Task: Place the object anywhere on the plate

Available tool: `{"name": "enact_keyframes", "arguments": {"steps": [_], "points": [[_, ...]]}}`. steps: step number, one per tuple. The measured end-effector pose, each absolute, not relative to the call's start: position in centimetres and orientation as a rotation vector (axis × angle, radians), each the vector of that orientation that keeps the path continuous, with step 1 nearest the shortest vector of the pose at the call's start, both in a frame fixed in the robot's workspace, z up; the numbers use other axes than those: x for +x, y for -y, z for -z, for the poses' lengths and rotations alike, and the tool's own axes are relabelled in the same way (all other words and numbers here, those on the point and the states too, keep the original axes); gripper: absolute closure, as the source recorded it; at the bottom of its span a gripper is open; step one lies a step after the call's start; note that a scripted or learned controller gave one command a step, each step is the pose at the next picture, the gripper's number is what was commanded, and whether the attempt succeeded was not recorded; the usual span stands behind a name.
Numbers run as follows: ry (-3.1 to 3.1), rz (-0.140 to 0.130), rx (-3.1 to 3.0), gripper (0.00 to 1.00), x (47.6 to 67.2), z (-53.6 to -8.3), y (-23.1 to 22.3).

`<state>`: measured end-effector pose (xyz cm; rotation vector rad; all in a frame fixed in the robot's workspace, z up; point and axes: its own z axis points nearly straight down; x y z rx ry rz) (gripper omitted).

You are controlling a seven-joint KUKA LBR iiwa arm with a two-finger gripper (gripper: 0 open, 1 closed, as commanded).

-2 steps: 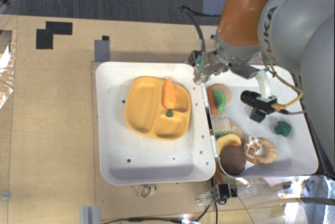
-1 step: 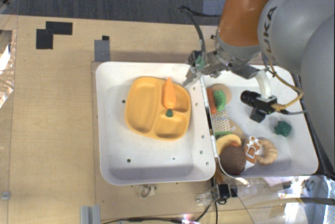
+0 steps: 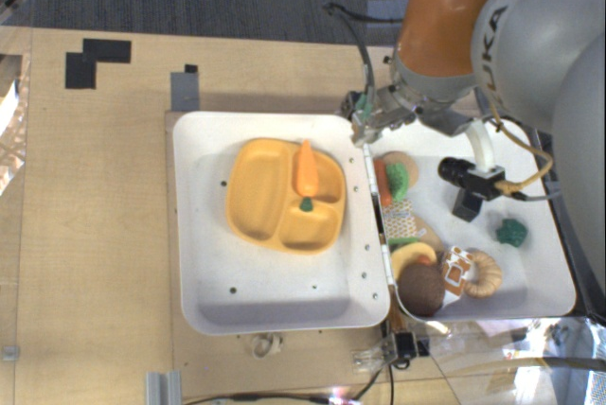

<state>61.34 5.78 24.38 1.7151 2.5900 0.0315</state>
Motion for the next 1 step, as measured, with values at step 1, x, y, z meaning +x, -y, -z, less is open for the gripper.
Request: {"name": "enact_keyframes", "arguments": {"steps": [1], "points": [[-2.591, -0.030, 1.714, 0.00, 61.33, -24.35, -5.78]]}}
